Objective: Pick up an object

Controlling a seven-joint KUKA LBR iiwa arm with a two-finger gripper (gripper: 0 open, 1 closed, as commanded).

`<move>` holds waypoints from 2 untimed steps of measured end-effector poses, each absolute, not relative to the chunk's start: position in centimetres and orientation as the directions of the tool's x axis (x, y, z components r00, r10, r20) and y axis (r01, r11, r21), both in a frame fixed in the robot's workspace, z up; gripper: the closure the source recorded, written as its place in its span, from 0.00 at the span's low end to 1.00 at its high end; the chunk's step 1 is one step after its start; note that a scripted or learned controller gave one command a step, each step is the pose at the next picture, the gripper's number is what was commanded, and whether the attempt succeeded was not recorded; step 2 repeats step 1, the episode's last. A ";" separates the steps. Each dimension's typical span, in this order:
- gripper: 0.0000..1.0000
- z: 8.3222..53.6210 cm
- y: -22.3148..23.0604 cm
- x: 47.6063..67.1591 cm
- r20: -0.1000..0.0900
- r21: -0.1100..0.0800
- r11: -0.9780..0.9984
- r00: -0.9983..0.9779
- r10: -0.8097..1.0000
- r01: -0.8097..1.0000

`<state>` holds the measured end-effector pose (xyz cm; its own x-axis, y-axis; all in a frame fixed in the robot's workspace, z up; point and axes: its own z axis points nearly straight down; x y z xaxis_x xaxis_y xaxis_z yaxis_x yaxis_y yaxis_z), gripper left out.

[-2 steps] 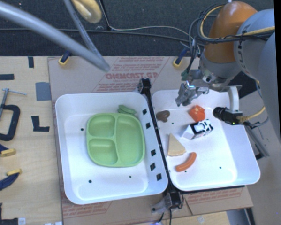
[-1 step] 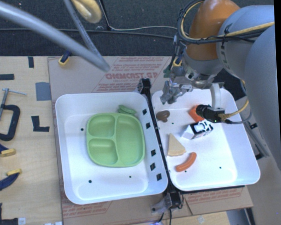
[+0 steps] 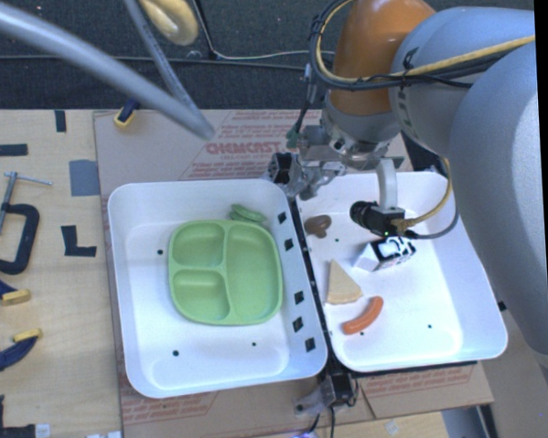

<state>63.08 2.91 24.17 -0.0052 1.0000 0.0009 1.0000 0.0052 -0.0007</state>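
Note:
My gripper hangs under the orange-banded wrist, over the far end of the wall between the two bins. Just in front of it in the right bin lies a small brown lump. Nearer the front are a tan wedge and an orange-red sausage-shaped piece. A black-and-white object lies to the right of the wedge. In the left bin sits a green divided plate, with a small green piece at its far edge.
A black cylinder on a yellow cable hangs from the arm over the right bin. The grey arm body covers the right side of the view. Clamps lie on the bench at left. A metal pole crosses the upper left.

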 end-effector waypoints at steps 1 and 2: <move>1.00 24.0 9.1 62.9 0.000 -0.001 0.006 -0.006 1.000 1.000; 1.00 24.0 9.1 62.9 0.000 -0.001 0.006 -0.006 1.000 1.000</move>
